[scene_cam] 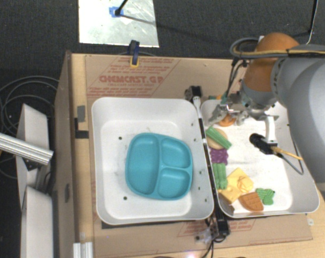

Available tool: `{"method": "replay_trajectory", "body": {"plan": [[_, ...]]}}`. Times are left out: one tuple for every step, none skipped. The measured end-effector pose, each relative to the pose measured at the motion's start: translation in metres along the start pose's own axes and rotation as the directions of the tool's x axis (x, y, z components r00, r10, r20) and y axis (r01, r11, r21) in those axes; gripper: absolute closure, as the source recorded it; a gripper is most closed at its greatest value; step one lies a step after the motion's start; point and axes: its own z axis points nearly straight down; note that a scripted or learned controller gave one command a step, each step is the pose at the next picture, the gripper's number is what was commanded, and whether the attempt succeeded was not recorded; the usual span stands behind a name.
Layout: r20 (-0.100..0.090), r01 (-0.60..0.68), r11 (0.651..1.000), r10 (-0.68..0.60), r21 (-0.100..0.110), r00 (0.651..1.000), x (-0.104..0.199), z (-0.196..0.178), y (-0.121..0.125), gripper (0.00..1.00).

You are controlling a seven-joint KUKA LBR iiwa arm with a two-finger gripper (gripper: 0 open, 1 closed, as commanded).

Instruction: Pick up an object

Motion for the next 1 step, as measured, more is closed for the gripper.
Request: {"method": "replay_trajectory", "body": {"plan": [[0.000, -0.002, 1.000, 0.002, 0.000, 1.000, -0.0049, -0.0001, 0.0008, 0.00]]}}
